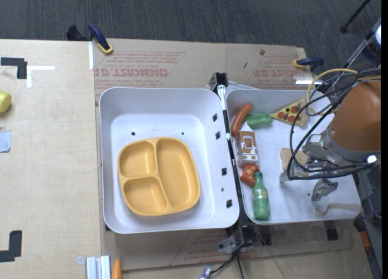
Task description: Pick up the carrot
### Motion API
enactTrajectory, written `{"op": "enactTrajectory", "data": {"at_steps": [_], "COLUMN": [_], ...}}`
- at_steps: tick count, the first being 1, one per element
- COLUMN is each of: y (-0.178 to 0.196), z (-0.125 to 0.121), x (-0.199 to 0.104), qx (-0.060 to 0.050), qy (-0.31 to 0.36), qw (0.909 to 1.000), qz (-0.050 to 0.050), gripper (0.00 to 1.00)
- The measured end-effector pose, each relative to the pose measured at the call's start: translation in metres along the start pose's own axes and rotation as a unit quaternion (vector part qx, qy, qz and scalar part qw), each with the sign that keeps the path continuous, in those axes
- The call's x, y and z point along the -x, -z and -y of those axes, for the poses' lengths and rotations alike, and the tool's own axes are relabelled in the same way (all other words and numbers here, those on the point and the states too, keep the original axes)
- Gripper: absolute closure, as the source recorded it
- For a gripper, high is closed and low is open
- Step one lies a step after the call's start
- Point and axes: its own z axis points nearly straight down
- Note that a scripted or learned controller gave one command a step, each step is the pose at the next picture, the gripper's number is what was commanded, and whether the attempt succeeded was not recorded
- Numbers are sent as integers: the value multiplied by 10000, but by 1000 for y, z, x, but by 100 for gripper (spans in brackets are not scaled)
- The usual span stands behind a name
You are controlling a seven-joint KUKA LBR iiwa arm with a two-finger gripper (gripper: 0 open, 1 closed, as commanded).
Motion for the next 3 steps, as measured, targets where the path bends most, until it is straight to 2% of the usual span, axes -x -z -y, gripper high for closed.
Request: {"op": "enactTrajectory", "data": {"at_steps": [1,2,3], "y": [1,32,0], "z": [71,106,-5], "x": [3,17,12], "qx": [-15,-23,8], "qy": [805,2059,2845], "qw": [9968,9786,9587], "qz": [9,13,0], "gripper": [0,0,0]}}
